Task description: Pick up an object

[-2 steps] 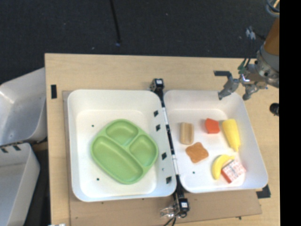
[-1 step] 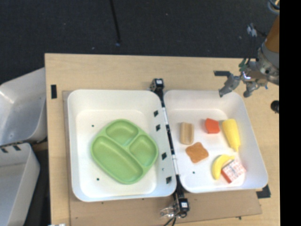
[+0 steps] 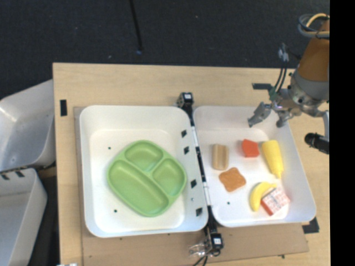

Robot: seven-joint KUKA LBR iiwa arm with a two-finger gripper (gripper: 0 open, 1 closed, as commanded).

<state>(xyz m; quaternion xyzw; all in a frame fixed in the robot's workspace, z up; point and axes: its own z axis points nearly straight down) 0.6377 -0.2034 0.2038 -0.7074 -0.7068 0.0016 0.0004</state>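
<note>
A grey robot arm (image 3: 310, 71) with an orange band reaches in from the right over a wooden bench (image 3: 66, 87) bearing two shallow white bins side by side; its gripper (image 3: 270, 117) hangs above the upper right part of the right bin (image 3: 222, 115), the two fingers (image 3: 258, 116) spread apart with nothing between them.

Six items lie in that right bin, all apart from the gripper; a red block (image 3: 250, 148) sits just below the fingers, with a yellow corn cob (image 3: 272, 158) just beside it on the right; a tan bread roll (image 3: 220, 156) lies near the bin's left wall, and an orange-brown slice of toast (image 3: 232, 179) rests just below it; toward the lower right corner a banana (image 3: 257, 195) touches a red-and-white packet (image 3: 275, 201).

The left bin (image 3: 94, 121) holds a green divided plate (image 3: 146, 177) with three compartments, lying flat near the middle; black clips (image 3: 184, 99) mark the seam where the bins meet; a white object (image 3: 25, 126) stands off the bench at the far left, on a dark floor (image 3: 166, 21).
</note>
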